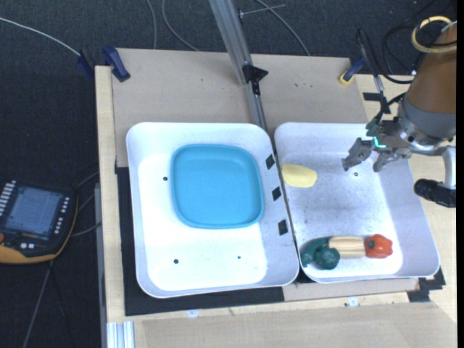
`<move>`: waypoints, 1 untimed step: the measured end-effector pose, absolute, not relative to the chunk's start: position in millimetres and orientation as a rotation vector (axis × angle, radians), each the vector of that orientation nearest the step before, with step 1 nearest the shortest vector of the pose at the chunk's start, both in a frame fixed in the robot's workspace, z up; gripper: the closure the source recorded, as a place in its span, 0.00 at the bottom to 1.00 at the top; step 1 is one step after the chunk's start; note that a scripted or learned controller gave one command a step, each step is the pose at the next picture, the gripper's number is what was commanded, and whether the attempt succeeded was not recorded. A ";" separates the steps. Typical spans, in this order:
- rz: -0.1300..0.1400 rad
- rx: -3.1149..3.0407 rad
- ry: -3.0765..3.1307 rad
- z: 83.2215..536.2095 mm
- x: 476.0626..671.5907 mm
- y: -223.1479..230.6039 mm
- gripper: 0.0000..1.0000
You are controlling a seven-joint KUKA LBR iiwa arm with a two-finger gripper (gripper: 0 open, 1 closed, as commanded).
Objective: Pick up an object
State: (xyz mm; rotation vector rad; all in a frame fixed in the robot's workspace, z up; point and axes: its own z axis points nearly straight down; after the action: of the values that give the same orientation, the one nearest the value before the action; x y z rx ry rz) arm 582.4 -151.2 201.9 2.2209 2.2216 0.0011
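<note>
Arm point(435, 85), upper right of frame: cut off by the right edge, so only its orange band and grey wrist appear. Handheld control unit point(32, 220), left edge, mid-height: its left portion runs out of frame, and the screen content is too small to read. Metal pole point(232, 35), top centre: its upper end is cropped by the top edge. Right bin point(341, 201): the far right rim is partly covered by the wrist and a black part point(435, 191) beside it. Green object point(320, 255), red object point(378, 246) and tan object point(346, 246), lower right bin: too small to identify. Bench point(181, 78): its lower part is cropped by the bottom edge.
</note>
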 end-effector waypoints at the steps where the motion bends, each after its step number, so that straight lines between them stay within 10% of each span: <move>1: 0.001 2.221 2.222 201.9 582.4 -151.2 0.00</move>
State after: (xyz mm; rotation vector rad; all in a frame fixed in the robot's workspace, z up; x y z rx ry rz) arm 582.4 -151.2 201.9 2.2210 2.2216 0.0009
